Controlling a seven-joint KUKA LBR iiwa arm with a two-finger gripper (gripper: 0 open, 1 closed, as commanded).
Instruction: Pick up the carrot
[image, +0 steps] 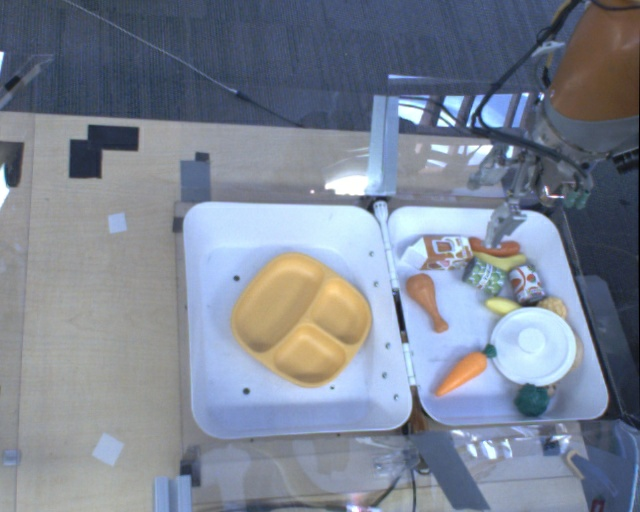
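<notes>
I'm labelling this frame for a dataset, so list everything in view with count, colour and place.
bins: 2, white, side by side on the bench
divided plate: 1, yellow, left bin
carrot: 1, orange with green top, right bin, near front
drumstick: 1, tan, right bin, left side
snack packet: 1, brown and white, right bin, back
small plate: 1, white, right bin, right side
green vegetable: 1, dark green, front right corner
other toy foods: several, mixed colours, right bin, back right
gripper: 1, grey, above the right bin's back

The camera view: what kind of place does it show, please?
Probably a robot test bench in a lab, not a kitchen: two shallow white plastic bins fixed to a pale wooden bench, small toy foods such as an orange plastic carrot, and a grey-and-orange robot arm.
</notes>
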